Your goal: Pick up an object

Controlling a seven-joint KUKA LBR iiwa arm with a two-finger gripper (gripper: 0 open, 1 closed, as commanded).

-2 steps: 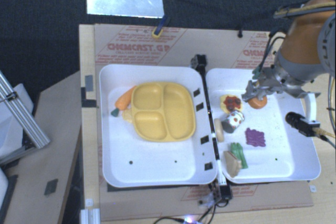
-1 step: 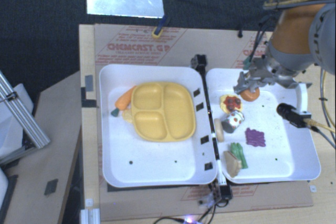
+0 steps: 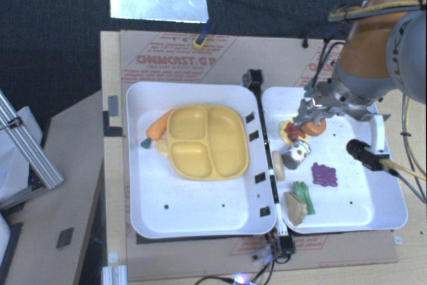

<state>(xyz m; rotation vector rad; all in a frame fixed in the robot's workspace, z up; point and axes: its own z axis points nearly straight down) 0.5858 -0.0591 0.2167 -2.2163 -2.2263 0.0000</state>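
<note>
Toy food lies in the right bin point(image 3: 383, 210); the gripper point(image 3: 312, 113) hangs just over an orange piece point(image 3: 315, 127) near the bin's upper left, fingers too blurred to tell. The piece looks small, light, hard and smooth, likely slippery, so its widest middle seems the safest hold
</note>
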